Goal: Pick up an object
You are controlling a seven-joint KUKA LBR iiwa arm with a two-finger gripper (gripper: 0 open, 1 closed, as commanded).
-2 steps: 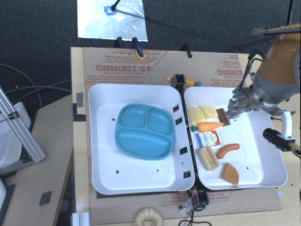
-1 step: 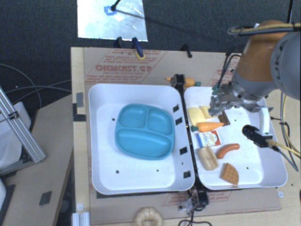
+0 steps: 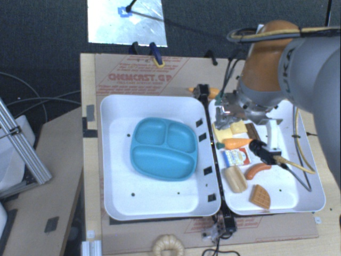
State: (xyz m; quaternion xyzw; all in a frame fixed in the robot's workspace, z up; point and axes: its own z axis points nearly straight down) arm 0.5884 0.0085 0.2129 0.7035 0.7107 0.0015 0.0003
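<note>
On a bench covered with printed brown cardboard (image 3: 144,73), set against a dark carpeted floor: two shallow white bins side by side. Left bin (image 3: 114,159): one blue divided plate (image 3: 164,147), lying flat near its middle, white floor bare all round it. Right bin (image 3: 303,193): toy foods crowded along its left half: yellow cheese wedge (image 3: 234,128), orange carrot (image 3: 237,142), small printed carton (image 3: 235,157), tan bread roll (image 3: 235,178), reddish sausage (image 3: 258,170), waffle piece (image 3: 260,196) nearest the front; bare floor in its near right corner. Arm (image 3: 298,63): grey with orange band, entering from the right, over the far part of the right bin. Gripper (image 3: 230,113): low over the cheese wedge; whether its jaws are open or closed, cannot tell. Far off the bench: shiny sheet (image 3: 127,14). Near edge: ring-shaped pastry (image 3: 169,245), outside the bins
</note>
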